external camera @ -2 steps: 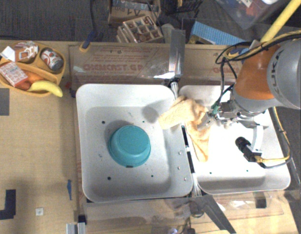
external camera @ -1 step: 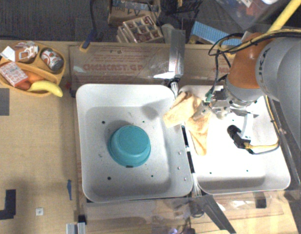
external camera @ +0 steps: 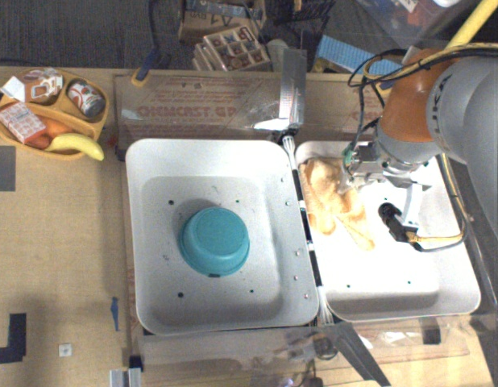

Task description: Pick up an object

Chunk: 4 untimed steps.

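Observation:
A teal bowl [external camera: 215, 240] lies upside down in the middle of the left bin [external camera: 152, 168]. In the right bin [external camera: 410, 289], pale tan, soft-looking pieces [external camera: 325, 192] lie against the left wall, and one longer piece [external camera: 359, 234] trails toward the bin's middle. My gripper [external camera: 351, 170] is lowered into the right bin's far left corner, right at the upper edge of the tan pieces. The grey wrist with its orange band [external camera: 410, 107] covers the gripper from above.
A small black part with a yellow cable [external camera: 392, 216] hangs beside the gripper over the right bin. A yellow tray of fruit and packets [external camera: 47, 119] sits at the far left of the bench. A cardboard strip [external camera: 201, 107] runs behind the bins.

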Each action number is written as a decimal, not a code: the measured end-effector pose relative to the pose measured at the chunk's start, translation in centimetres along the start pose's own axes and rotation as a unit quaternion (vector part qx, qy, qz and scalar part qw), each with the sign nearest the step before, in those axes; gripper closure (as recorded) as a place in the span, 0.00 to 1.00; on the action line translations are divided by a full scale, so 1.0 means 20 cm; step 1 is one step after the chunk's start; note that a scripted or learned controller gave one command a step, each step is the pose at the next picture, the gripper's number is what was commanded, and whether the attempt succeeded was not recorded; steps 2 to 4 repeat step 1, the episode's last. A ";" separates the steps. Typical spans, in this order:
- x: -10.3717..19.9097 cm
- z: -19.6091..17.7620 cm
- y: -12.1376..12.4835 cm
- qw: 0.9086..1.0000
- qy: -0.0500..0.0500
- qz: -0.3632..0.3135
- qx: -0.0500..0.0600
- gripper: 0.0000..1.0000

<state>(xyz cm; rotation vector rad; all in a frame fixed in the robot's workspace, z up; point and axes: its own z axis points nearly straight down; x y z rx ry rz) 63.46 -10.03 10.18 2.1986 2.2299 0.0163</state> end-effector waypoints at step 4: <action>0.10 -0.42 0.12 0.992 -0.001 -0.127 0.005 1.00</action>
